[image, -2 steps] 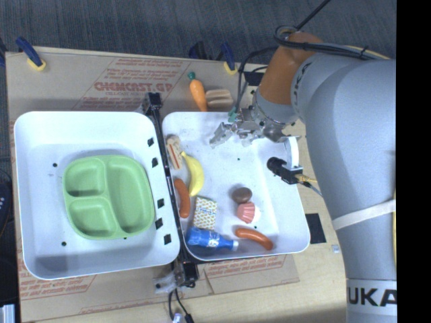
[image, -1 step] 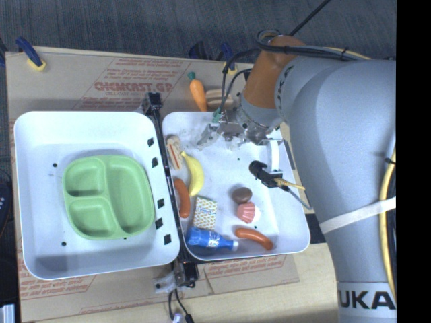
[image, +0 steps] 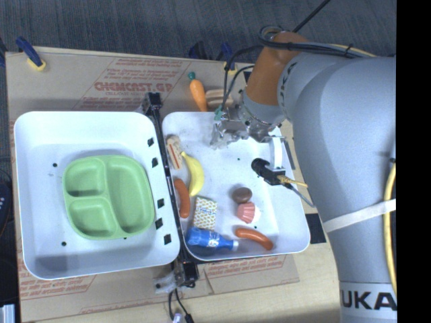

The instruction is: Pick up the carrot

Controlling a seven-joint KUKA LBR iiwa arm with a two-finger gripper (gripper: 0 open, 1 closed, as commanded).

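My fingers (image: 227, 130), whose state I cannot tell, hover in the right bin (image: 296, 227); the carrot (image: 197, 94) lies outside on the table (image: 101, 79), so I should reach past the rim.

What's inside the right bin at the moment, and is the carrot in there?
The right bin holds a banana, two sausages, a blue bottle, a chocolate donut and more. The carrot lies outside, past its far rim. The arm covers the bin's right edge.
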